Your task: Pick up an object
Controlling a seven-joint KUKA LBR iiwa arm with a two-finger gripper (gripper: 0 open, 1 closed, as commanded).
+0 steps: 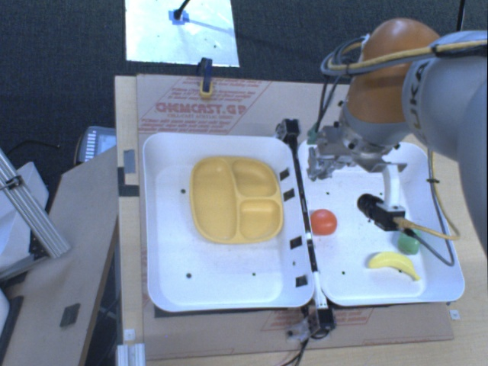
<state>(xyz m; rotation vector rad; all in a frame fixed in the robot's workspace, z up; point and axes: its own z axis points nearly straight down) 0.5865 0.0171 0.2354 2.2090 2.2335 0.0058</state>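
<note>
1. The plate (235, 200), yellow with three wells, lies flat in the middle of the left bin (175, 261). Everything below is placed from it.
2. The gripper (324, 162) hangs over the right bin (351, 280), across the divider (301, 204) from the plate's far corner, and points down. Judging by that pose, it is set above the loose pieces so it can drop straight onto one.
3. I cannot tell whether the gripper is spread or closed up. Nothing can be seen in its grasp.
4. The ball (323, 221) lies just across the divider from the plate's near corner, apart from the gripper and nearer the camera. As the closest piece, it seems the likeliest pick.
5. The banana (394, 264) and the green piece (409, 243) lie well beyond the ball from the plate. The green piece is just behind the banana, and I cannot tell whether they touch.
6. The ball is small, round and red-orange with a slight shine. It stands free on bare bin floor, which leaves room on either side of it. Being round, it would probably roll if nudged off-centre.
</note>
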